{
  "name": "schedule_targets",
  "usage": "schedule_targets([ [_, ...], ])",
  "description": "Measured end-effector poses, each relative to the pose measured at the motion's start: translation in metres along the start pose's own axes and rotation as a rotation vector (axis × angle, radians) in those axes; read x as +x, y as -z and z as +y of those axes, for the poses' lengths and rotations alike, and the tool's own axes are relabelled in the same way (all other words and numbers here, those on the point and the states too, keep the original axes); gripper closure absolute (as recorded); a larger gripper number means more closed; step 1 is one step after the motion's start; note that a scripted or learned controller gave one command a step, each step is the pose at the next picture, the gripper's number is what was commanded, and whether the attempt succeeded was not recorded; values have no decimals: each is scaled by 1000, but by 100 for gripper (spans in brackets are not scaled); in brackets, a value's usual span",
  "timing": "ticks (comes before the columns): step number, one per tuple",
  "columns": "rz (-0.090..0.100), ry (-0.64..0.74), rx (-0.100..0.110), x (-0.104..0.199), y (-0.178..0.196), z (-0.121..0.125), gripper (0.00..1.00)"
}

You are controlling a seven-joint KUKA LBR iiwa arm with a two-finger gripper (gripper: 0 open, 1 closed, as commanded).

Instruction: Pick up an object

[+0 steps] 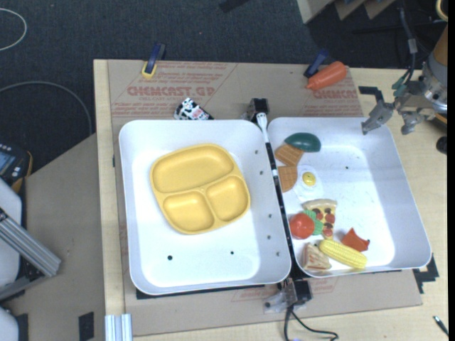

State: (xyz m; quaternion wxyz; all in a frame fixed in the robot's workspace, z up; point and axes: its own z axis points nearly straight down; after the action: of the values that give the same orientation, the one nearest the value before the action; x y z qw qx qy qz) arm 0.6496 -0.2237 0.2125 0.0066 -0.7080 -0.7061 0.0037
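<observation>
At two o'clock, above the right shallow white plastic bin's [398, 155] far corner, the grey two-finger gripper [392, 118] hangs with jaws spread wide and holding nothing. To pick well, it should drop straight over an isolated piece, such as the dark green oval toy [303, 142] at twelve o'clock, avoiding the crowded six o'clock cluster. Red print on the desk's [234, 84] cardboard seems to read "CHEMCAST GP".

Light falls evenly from above, bright enough to read every colour. The two white bins [138, 190] come close to overexposure, their floors nearly featureless, with soft highlights along the rims. Shadows are faint and short, a thin dark line under the yellow tray [199, 187] and under the bins at the bench's [106, 261] near edge. The dark floor [85, 20] beyond the far edge stays dim. Detail is soft and slightly grainy throughout; the tool [389, 117] at the far right corner looks blurred.
</observation>
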Motion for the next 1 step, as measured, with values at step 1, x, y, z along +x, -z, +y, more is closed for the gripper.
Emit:
schedule_targets([
  [1,-4,3,-15,0,9,3,0],
])
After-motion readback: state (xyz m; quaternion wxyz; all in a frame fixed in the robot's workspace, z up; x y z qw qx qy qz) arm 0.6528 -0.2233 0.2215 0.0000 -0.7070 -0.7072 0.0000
